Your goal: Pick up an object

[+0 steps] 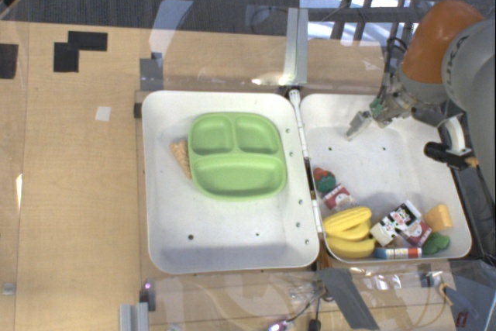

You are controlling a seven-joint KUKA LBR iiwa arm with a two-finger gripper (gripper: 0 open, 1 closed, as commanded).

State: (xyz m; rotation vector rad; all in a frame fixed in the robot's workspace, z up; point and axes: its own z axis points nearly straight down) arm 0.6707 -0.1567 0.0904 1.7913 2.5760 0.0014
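Bananas (349, 232) front of right bin (387, 159); nearby packet (404, 222) print unreadable.

Two bins side by side on desk: left bin (163, 167), right bin (372, 159), touching along shared rims. Divided plate (235, 155) in left bin, toward far edge; flat snack (181, 157) tucked under plate's left rim. Right bin: items bunched along near edge, bananas (349, 232) at near-left corner, small box (403, 222) to their right, wedge (438, 216) by right rim. Gripper (366, 118) above right bin's far part.
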